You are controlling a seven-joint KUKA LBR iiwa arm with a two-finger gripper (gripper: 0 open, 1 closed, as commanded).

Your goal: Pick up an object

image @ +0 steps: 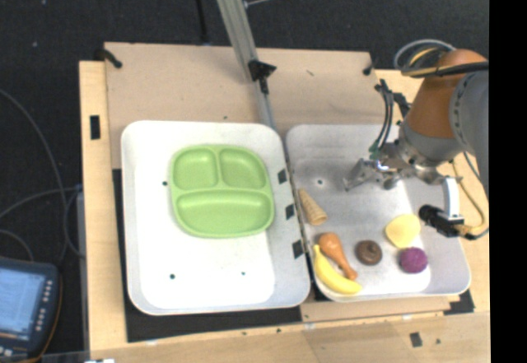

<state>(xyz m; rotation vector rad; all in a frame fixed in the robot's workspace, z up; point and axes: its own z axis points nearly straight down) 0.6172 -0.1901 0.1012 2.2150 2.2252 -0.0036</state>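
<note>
My gripper (360, 175) hangs over the middle of the right bin (329, 147), its two thin fingers pointing left with a small gap and nothing between them. Below it lie a tan ice-cream cone (311, 207), an orange carrot-like piece (336, 253), a yellow banana (333, 275), a brown doughnut (369, 252), a yellow lemon-like piece (403, 230) and a purple round piece (412, 259). All of them rest on the bin floor, apart from the gripper.
The left bin (148, 271) holds a green divided plate (221, 191). A slanted metal pole (235, 16) rises behind the bins. The arm's orange band (436, 98) stands above the right bin's far right side.
</note>
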